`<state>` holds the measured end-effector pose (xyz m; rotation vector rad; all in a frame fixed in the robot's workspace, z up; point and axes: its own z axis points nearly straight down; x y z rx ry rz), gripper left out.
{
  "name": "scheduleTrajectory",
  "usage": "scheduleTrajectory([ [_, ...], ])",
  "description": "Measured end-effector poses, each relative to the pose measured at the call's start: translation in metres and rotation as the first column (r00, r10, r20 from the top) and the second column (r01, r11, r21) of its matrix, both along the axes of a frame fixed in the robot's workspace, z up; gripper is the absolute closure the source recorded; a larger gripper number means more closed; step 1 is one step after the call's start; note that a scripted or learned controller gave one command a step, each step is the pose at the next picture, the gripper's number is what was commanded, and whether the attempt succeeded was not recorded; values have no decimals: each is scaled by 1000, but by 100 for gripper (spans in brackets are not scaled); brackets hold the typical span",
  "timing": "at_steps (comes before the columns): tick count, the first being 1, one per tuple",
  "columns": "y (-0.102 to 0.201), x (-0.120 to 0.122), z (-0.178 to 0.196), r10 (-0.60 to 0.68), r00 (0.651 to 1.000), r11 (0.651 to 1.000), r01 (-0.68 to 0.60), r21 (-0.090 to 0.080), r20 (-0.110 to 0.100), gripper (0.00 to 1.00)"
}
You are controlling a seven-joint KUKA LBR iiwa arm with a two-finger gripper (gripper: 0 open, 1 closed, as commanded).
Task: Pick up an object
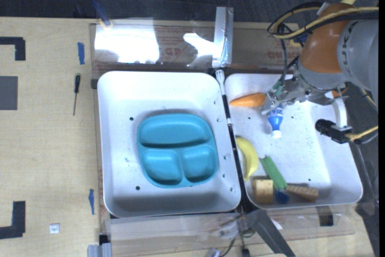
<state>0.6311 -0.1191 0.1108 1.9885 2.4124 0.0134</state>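
My gripper [280, 96] hangs over the back of the right bin [328, 174], at the end of the grey arm with the orange band. Just left of it lies an orange carrot [246, 100], its thick end close to the gripper. A small blue and white tube [275, 123] sits directly below the gripper, touching or nearly touching it; I cannot tell which. Farther forward lie a yellow banana [248, 156], a green stick [274, 171] and a tan wooden block [262, 189].
The left bin [114, 129] holds a blue divided plate [176, 148]. A brown wooden piece [299, 191] lies by the right bin's front wall. A black cable end [328, 128] hangs over the right bin's right side. A divider wall [227, 123] separates the bins.
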Motion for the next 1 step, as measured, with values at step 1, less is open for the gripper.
scheduleTrajectory([
  [1,53,15,85,-216,976,976,216,4,-10,100],
])
